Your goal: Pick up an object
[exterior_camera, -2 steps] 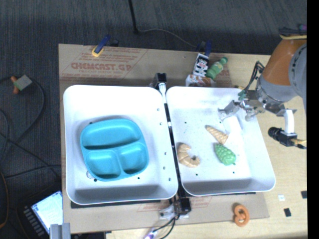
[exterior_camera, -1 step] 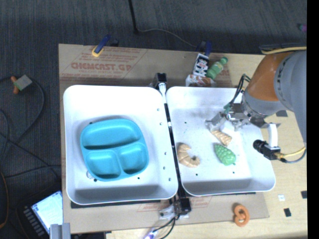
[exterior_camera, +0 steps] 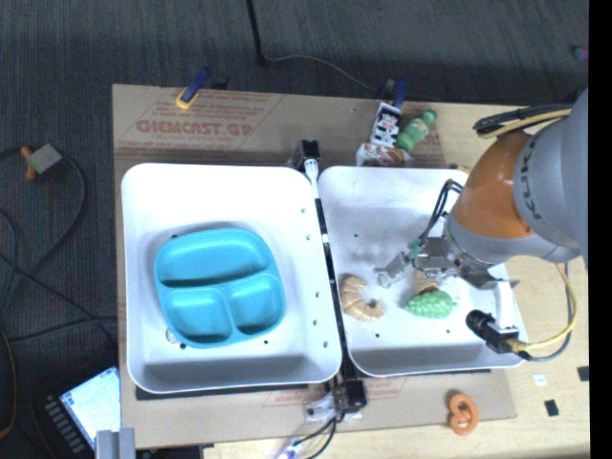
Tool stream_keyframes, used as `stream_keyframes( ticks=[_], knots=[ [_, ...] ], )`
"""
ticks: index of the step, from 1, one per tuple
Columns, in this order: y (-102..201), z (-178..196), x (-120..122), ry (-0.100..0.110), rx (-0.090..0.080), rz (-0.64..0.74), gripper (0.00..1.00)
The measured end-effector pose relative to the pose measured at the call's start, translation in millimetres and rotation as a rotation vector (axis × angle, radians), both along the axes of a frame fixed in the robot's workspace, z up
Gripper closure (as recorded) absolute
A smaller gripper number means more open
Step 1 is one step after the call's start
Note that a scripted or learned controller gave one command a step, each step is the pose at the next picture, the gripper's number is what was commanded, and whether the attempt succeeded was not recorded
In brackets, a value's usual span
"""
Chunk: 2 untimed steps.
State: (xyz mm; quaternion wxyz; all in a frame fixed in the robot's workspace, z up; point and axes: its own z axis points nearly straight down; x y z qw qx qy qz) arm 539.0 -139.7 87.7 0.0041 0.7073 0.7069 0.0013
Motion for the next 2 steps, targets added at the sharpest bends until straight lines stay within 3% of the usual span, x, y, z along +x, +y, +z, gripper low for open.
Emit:
stream_keyframes(
  ticks=[1,2],
  knots=[
    [43.8,0.0,-19.1,-0.002,-0.001,0.000,0.00],
    [42.9,10.3,-18.5,-0.004,-0.002,-0.002,1.00]
  ],
)
